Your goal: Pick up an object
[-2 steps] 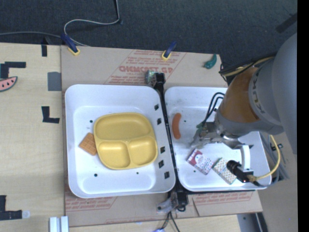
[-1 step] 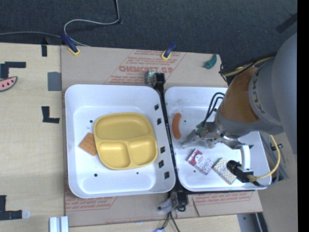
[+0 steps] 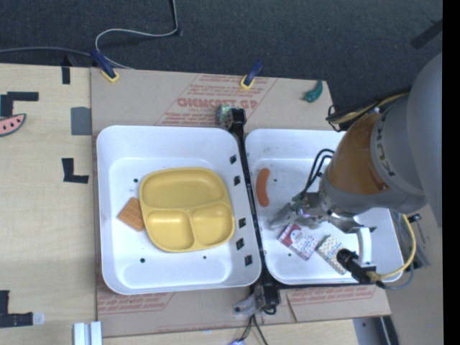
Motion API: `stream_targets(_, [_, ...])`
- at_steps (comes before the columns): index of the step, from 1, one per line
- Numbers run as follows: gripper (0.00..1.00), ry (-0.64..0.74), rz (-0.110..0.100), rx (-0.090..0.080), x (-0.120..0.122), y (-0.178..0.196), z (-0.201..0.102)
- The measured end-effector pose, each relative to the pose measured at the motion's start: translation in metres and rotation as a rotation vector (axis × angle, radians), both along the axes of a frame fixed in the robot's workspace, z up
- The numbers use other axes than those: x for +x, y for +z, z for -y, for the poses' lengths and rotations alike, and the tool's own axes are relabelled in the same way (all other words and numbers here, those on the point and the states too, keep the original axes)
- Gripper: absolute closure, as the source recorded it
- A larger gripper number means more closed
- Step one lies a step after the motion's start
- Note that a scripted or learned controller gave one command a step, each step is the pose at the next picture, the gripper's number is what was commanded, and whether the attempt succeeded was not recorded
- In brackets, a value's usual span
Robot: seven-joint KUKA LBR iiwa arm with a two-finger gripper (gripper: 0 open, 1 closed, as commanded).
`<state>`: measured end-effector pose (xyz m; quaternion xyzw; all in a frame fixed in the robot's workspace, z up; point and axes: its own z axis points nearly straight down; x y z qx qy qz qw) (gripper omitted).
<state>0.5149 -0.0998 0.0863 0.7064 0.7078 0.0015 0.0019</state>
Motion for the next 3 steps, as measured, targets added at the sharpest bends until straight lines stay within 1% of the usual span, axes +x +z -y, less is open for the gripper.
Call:
stream_targets(1, [1.0, -0.001, 0.002, -0.003, 0.0, 0.01, 0.001])
stream_targets(2, [0.0, -0.002, 0.002, -0.003, 0.0, 0.01, 0.001])
stream_targets(3, [0.0, 0.0, -0.002, 0.0, 0.054, 0.0, -0.006])
